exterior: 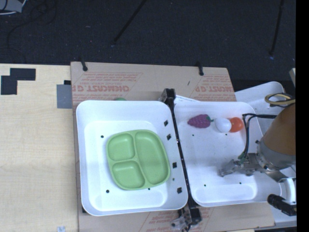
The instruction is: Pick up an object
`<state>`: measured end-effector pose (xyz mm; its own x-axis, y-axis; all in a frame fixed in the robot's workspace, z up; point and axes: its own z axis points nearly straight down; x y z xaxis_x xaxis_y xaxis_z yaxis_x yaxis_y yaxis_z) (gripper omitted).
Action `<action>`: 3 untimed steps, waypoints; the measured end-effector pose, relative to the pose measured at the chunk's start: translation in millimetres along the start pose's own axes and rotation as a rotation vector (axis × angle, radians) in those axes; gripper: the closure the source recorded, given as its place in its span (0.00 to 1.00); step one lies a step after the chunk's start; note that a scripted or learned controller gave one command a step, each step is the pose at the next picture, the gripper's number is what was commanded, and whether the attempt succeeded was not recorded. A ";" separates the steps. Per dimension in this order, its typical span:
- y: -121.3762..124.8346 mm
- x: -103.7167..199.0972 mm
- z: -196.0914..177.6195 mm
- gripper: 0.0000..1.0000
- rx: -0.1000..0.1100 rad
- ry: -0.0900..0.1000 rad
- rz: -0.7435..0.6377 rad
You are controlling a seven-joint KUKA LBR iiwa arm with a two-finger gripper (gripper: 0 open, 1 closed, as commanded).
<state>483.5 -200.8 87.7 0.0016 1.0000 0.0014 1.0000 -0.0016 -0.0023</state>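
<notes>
Camera view: claw sits low in the right bin, fingers pointing toward the left bin; can't tell if it's open or shut, nothing visible in it. Nearest targets lie up-frame of it, at the bin's far wall: grapes, white ball, orange ball, in a row. Grapes' long axis runs left-right, stem end pointing toward the balls. Green plate well left of claw.

Two white bins on the counter

The left bin holds a green divided plate; the right bin holds purple grapes, a white ball, an orange ball and the end effector.
</notes>
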 end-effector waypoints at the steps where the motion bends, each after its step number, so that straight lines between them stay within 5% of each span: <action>1: 0.9 -1.0 -11.5 1.00 -0.002 0.000 0.003; 3: 5.0 -1.7 -120.0 1.00 -0.004 -0.002 -0.003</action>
<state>488.8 -202.7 207.7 -0.0012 1.0000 -0.0006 1.0000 0.0012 0.0022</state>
